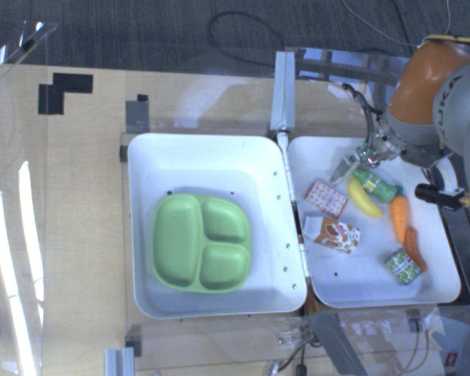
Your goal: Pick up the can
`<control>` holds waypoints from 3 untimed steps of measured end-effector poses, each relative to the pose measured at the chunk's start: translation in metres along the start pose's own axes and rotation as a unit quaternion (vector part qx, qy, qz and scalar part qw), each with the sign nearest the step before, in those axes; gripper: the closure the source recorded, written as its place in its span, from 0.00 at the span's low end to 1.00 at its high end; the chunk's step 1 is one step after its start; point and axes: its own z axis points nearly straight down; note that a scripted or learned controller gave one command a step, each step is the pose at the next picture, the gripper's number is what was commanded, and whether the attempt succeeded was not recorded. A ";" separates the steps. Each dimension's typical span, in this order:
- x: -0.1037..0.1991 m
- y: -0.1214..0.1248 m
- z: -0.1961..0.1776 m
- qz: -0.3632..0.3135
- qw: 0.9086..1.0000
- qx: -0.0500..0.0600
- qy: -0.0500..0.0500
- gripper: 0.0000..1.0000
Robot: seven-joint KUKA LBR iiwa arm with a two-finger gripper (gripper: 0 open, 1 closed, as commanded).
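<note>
The can (403, 266), small and green with a pale pattern, lies near the front right corner of the right bin (376, 284). My gripper (362, 163) hangs over the back of that bin, well away from the can. It stands open, its tips just above the top end of a green bottle (377, 185). Nothing sits between the fingers. The arm's orange band (415, 84) rises behind it.
A yellow banana (364, 200) lies beside the green bottle. An orange carrot (399, 218) and a second orange piece (413, 251) lie just behind the can. Two small cartons (327, 197) (337, 235) sit left of them. The left bin holds a green divided plate (202, 243).
</note>
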 end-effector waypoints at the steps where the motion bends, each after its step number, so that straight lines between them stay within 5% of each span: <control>1: 0.041 0.010 0.006 -0.119 0.993 0.007 -0.007 0.00; 2: -0.014 -0.026 -0.074 -0.140 0.990 -0.004 -0.013 0.00; 3: -0.016 -0.020 0.004 -0.078 0.997 0.000 -0.009 0.00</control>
